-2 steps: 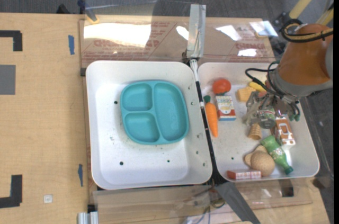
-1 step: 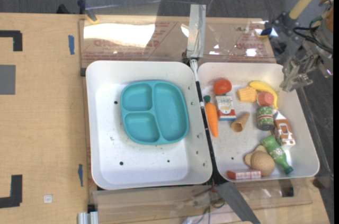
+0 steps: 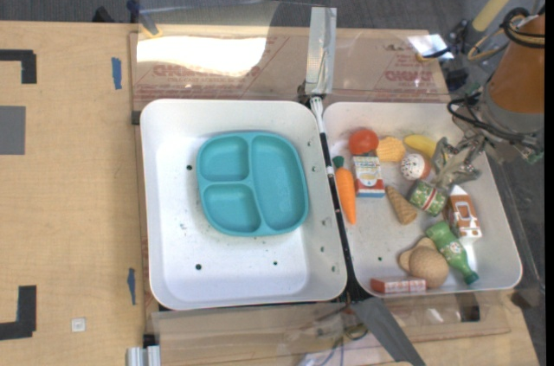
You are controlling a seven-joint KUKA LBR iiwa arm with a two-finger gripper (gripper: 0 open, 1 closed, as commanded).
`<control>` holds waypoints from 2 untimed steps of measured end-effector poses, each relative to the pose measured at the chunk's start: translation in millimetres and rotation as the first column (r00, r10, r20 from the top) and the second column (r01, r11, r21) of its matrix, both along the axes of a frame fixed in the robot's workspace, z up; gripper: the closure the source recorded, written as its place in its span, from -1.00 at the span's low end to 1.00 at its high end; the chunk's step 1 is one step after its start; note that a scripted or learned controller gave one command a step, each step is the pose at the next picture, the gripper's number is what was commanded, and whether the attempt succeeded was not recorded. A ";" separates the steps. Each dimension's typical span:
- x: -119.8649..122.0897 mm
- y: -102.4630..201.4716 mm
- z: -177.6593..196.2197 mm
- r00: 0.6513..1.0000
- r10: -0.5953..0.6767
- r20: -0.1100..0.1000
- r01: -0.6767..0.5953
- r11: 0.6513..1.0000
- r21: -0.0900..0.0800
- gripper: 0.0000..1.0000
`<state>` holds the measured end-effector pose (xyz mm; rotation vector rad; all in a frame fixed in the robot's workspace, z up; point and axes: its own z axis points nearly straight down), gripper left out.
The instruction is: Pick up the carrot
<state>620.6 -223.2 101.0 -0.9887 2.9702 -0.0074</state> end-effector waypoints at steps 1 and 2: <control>-58.1 25.8 49.4 0.987 -0.158 -0.007 0.158 0.987 0.002 1.00; -51.6 10.8 20.9 0.537 -0.844 -0.010 0.844 0.537 0.003 1.00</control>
